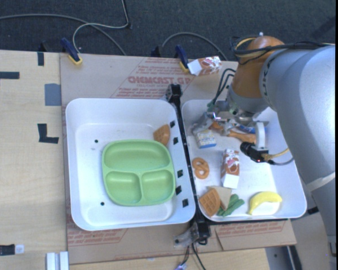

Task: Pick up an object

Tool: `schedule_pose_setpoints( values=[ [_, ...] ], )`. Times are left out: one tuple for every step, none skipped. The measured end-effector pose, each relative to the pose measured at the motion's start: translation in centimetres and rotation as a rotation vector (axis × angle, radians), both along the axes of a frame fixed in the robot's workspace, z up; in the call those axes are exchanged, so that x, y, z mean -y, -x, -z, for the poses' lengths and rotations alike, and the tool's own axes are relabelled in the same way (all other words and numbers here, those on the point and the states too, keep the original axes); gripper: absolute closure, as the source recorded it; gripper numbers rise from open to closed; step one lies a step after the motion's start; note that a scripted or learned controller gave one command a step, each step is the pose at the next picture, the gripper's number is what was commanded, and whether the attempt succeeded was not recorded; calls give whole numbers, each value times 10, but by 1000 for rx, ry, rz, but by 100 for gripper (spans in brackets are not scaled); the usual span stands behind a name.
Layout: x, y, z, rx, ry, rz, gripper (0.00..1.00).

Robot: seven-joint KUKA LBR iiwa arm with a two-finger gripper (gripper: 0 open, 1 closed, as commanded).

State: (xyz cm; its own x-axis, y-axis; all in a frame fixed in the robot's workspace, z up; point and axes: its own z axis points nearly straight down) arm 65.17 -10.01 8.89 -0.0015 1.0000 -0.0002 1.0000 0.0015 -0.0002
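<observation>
The pincer [219,116] sits low in the far part of the right bin [286,179], over a cluster of small items. Whether it is open or closed cannot be determined; the wrist and arm [293,94] cover it from above.

Nearest objects: a small grey-and-blue packet [205,138] lies just below the pincer, touching or nearly touching it. An orange carrot-like piece [239,133] lies just to its right, partly under the wrist.

Further toward the near edge of the same bin: a pretzel [200,167], a red-and-white carton [231,169], a waffle [210,201], a green pea pod [233,206] and a banana [265,202] in the near right corner.

To the left of the pincer, across the divider, the left bin [81,151] holds a green divided plate [138,171] and an orange wedge [163,134] near the divider. A small red-and-white package [205,66] lies on the cardboard beyond the bins, behind the pincer.
</observation>
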Motion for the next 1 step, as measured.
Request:
schedule_pose_setpoints(
  values=[
    [6, -13, 5, -26, -9, 3, 0]
  ],
)
